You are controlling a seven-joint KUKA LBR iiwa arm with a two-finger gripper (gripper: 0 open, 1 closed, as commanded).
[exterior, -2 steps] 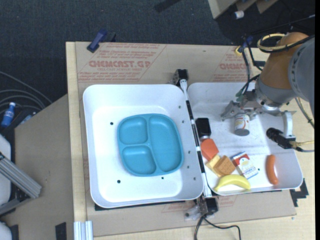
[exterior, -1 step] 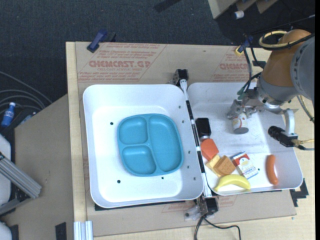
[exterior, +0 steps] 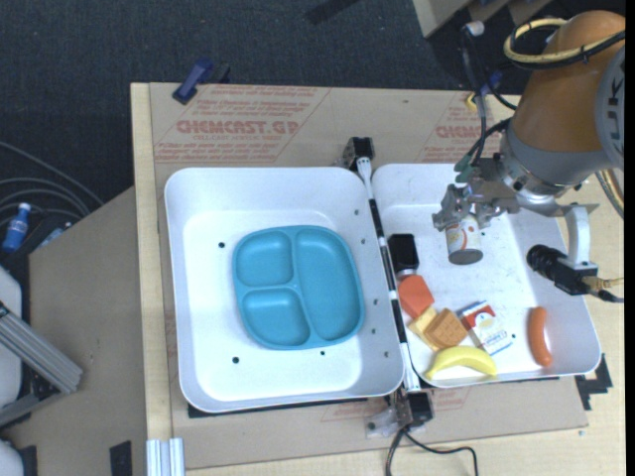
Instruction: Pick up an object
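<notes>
In the right bin [exterior: 516, 266], near its near edge, we logged a banana [exterior: 462, 365] lying lengthwise along that edge, a hot dog [exterior: 540, 335] by the right wall pointing front to back. Gripper [exterior: 458, 228] hovered mid-bin; its grip we could not tell.

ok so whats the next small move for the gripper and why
Probably a short shift toward the near corner of the right bin, then down. The gripper hangs over bare floor in that bin, while the orange block, banana and sausage lie clustered along its near side.
</notes>
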